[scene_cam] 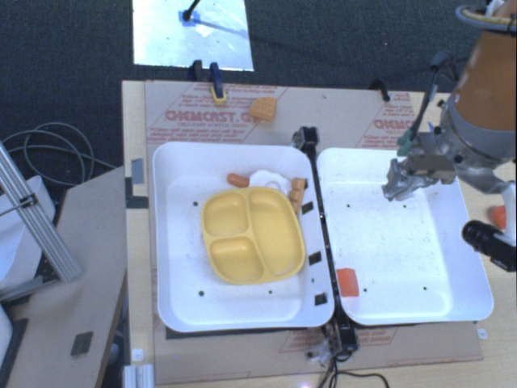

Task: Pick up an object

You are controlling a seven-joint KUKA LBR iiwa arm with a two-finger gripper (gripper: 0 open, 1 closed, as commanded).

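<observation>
My gripper hangs over the back part of the right bin, close to its far right corner. A small orange-red block lies at the front left of that bin, well away from the gripper. In the left bin a yellow divided plate takes up the middle. Behind the plate lie an orange sausage-shaped piece, a white object and a small tan piece.
A tan waffle-like piece sits on the board behind the left bin, near a blue and yellow clamp. A small orange thing lies outside the right bin's right rim. Black clips line the seam between the bins.
</observation>
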